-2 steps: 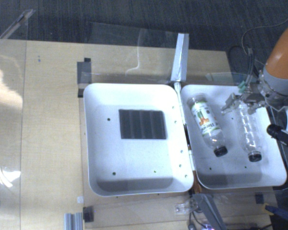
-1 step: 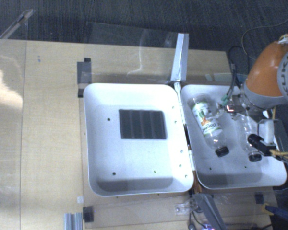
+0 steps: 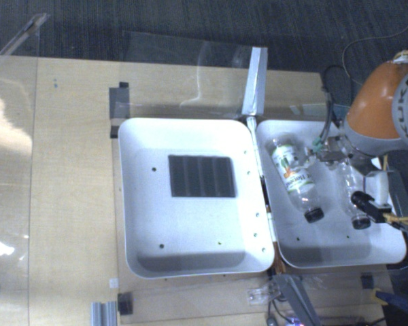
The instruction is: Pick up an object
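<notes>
A clear plastic bottle [image 3: 294, 176] with a green and white label and a black cap lies on its side in the right bin [image 3: 340, 253]. It points its cap toward the front. A second clear bottle [image 3: 349, 185] with a dark cap seems to lie to its right, partly under the arm. My gripper [image 3: 335, 153] hangs low over the back right part of this bin. It sits just behind the second bottle and right of the labelled one. Nothing shows between its fingers.
The left bin [image 3: 190, 250] has a dark ribbed rectangle [image 3: 201, 176] at its middle. A metal divider bar [image 3: 253, 87] stands behind the gap between the bins. A wooden bench surrounds both bins.
</notes>
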